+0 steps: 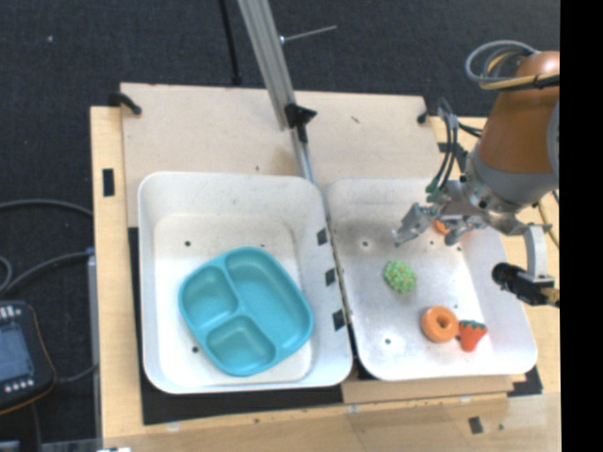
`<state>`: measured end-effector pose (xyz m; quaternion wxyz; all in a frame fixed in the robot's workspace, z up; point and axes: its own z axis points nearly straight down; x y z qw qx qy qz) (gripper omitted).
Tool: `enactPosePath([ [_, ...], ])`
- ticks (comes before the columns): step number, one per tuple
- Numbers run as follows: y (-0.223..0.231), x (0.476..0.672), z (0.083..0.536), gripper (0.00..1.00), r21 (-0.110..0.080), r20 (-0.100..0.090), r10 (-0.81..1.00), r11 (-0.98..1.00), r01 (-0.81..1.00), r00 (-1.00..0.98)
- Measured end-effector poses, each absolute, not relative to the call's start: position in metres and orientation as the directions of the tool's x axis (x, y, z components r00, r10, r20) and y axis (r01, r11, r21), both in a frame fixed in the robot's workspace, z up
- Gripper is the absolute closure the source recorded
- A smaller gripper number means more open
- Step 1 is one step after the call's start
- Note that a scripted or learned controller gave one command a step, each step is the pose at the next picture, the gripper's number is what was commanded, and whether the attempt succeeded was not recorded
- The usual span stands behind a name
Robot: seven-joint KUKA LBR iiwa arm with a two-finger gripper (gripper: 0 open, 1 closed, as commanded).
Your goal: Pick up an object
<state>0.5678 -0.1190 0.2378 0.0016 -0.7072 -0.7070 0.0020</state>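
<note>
Our two-finger gripper (429,226) hovers with fingers spread, holding nothing | bumpy green ball (399,277) lies at its seven o'clock in the right white bin (509,347) | pickup not yet begun

Lighting is looking pretty even and soft here — nothing is throwing a hard shadow. The two white bins (236,191) are coming out bright, bordering on washed out along their rims, and the fine speckle on their floors is barely resolving. The dark floor (75,36) around the bench is going nearly black and swallowing detail. The teal tray (245,311) is casting only a thin, faint shadow on its near side. Overall the frame is looking low-res and a bit soft — small things like the green ball (399,276) are blurring into blobs. The metal pole (267,45) is catching a pale sheen.
</note>
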Motion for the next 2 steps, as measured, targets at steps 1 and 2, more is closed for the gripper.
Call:
enactPosePath([
  [1, -0.117, 0.56, 0.179, 0.0, -0.005, -0.001, 1.0, -0.001, 1.0, 0.001],
  [2, -0.108, 0.555, 0.125, 0.0, -0.005, 0.0, 1.0, -0.002, 1.0, 0.002],
])
